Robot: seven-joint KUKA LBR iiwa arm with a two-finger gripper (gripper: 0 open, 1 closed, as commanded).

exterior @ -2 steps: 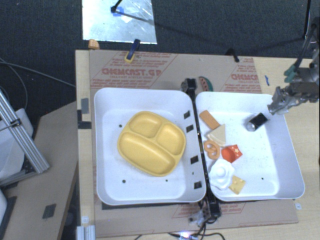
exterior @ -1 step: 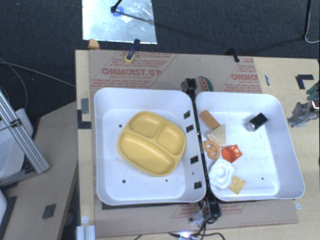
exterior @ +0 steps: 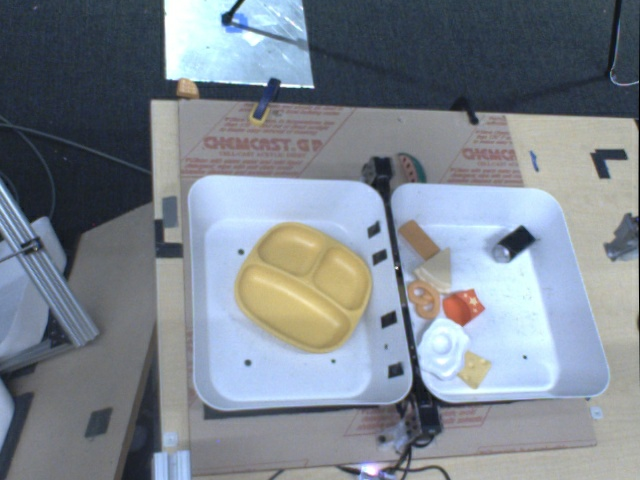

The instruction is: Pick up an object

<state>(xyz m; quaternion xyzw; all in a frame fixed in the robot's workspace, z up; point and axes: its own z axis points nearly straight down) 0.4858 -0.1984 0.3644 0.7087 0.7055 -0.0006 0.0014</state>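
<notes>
The right bin (exterior: 560, 298) holds several small toy foods along its left side: a brown block (exterior: 419, 238), a beige wedge (exterior: 436, 268), a pretzel (exterior: 422, 298), a red piece (exterior: 462, 307), a white fried egg (exterior: 443, 351) and a yellow cheese wedge (exterior: 474, 369). A black cylinder (exterior: 513, 243) lies apart from them, near the bin's back. In the left bin (exterior: 215, 268) rests a yellow divided plate (exterior: 300, 286). A small grey part of the gripper (exterior: 623, 238) pokes in at the right edge, outside the right bin and well clear of every object.
Behind the bins, a shiny foil sheet (exterior: 240, 28) lies on the dark floor. A blue and yellow clip (exterior: 265, 101) and a small brown lump (exterior: 186, 89) sit at the bench's back edge. An aluminium frame (exterior: 40, 268) stands at the left.
</notes>
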